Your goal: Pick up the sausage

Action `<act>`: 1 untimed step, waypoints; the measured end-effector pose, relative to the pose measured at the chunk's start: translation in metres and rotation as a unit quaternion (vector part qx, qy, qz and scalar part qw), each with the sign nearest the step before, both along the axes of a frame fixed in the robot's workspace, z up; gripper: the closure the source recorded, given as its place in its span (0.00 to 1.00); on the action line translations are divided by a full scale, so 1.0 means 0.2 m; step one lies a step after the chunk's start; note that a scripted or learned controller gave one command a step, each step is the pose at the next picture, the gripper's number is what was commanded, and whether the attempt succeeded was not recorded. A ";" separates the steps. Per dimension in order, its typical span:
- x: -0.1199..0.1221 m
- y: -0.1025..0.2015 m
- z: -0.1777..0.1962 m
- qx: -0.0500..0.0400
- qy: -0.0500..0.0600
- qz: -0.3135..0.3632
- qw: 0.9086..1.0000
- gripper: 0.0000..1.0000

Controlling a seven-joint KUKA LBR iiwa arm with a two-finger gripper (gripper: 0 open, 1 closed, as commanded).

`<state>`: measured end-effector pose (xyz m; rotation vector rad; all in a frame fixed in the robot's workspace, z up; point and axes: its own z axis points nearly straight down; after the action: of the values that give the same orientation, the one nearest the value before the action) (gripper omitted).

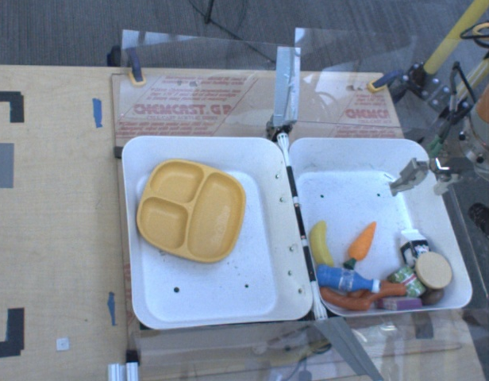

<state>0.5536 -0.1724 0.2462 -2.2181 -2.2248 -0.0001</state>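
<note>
Hand, grip state unclear, above right bin; sausage wedged under blue bottle — likely mis-grab or slip.

Grey metal claw, yellow cable

Sausage partly hidden under blue bottle lying across it. Small items right of the bottle, beside round wooden disc, were too crowded to identify. Arm cut off by right frame edge; gripper finger state unreadable
</note>
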 end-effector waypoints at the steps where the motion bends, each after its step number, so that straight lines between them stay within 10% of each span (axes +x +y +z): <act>1: -0.34 0.12 -0.34 0.001 0.002 -0.195 0.981 0.00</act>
<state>0.4849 -0.1493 0.1774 -2.6062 -1.7479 0.0028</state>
